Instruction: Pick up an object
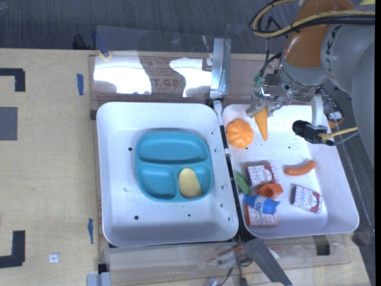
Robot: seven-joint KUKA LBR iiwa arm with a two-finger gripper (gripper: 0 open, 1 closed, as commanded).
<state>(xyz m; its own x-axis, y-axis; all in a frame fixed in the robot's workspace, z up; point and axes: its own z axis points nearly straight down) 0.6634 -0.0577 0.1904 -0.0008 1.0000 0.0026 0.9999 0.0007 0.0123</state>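
I am hanging over the far end of the right bin (342, 219), and my fingers (260, 107) are pinching the top of a carrot (261, 124), which is dangling point-down just beside the small orange pumpkin (240, 133). Nearer the camera in the same bin, a sausage (299, 168), two printed packets (261, 173) and a blue bottle (262, 205) are lying. In the left bin (113, 159), a blue divided tray (169, 159) is carrying a yellow lemon-like piece (190, 182).
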